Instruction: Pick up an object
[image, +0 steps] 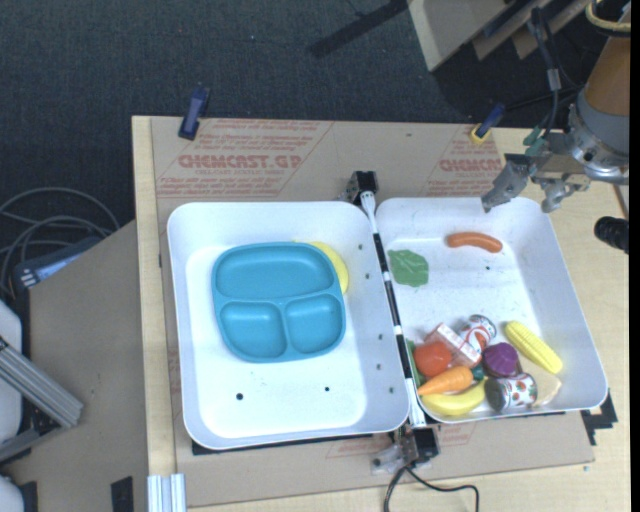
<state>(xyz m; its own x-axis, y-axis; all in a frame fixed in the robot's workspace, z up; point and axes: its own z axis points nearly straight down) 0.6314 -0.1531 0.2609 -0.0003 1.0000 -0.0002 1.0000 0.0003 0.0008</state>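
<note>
we note two-finger gripper (527, 196) above right white bin's (566, 290) far rim | fingers spread, pinching nothing | orange sausage (474, 241) nearby

I read "CHEMCAST GP" in red on the brown protective sheet (300, 150) covering the table, left print | same red "CHEMCAST" mark repeats at right behind the right bin, partly cut off | smaller red lines around both prints too fine for me to read | small can (517, 391) label in the right bin illegible
</note>
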